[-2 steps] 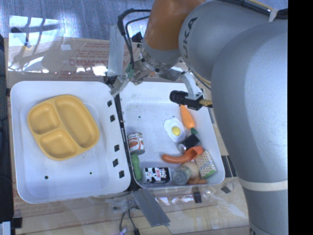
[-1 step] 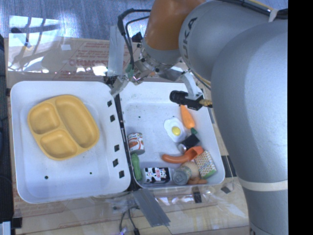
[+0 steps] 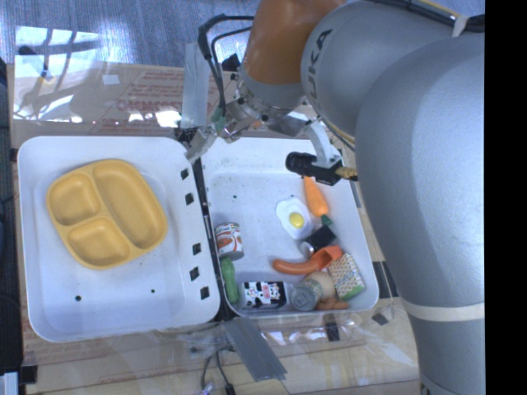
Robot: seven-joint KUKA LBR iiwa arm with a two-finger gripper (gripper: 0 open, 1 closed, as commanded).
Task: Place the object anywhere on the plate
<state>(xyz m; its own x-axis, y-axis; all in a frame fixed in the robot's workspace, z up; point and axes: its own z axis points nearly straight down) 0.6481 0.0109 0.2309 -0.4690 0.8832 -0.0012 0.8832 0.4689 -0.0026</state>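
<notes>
A yellow three-compartment plate (image 3: 105,212) lies in the left bin (image 3: 33,303) with nothing on it. My gripper (image 3: 200,141) hangs at the far end of the divider between the two bins, above the right bin's far-left corner and to the upper right of the plate. I see nothing held in it. The right bin (image 3: 247,188) holds the loose objects: a fried egg (image 3: 294,216), a carrot (image 3: 315,196), a small can (image 3: 228,240), a green vegetable (image 3: 230,281) and a cow-patterned carton (image 3: 263,294).
An orange sausage (image 3: 298,264), a black block (image 3: 322,239), a grey tin (image 3: 304,296) and a patterned box (image 3: 347,276) crowd the right bin's near-right corner. The big grey arm (image 3: 412,138) overhangs the right bin's right side. Cables (image 3: 216,39) loop beside the wrist.
</notes>
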